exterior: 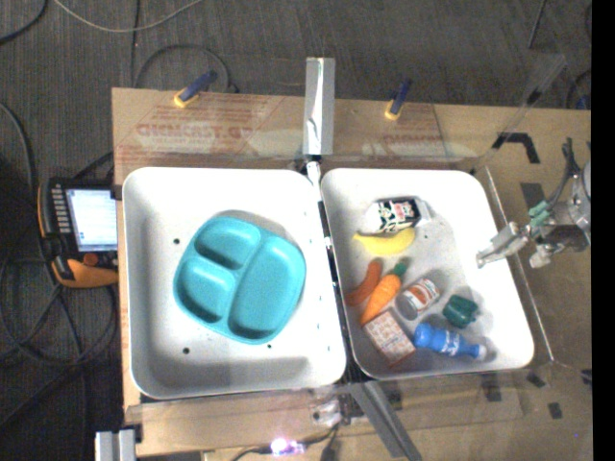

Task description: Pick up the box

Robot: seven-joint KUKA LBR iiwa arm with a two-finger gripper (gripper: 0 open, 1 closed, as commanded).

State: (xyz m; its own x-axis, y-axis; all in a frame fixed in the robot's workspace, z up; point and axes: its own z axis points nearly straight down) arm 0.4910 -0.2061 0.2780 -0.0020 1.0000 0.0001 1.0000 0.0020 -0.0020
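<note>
The box (387,335) is small and tan with a reddish printed face. It lies flat near the front left of the right bin (500,221), between an orange carrot (381,296) and a blue bottle (448,342). My gripper (524,238) hangs over the right bin's right rim, well to the right of the box and farther back. Nothing is in contact with it.
The right bin also holds a black-and-white carton (397,213), a banana (384,241), a second carrot (366,279), a small can (418,296) and a green item (460,307). A teal divided plate (240,277) lies in the left bin (154,200).
</note>
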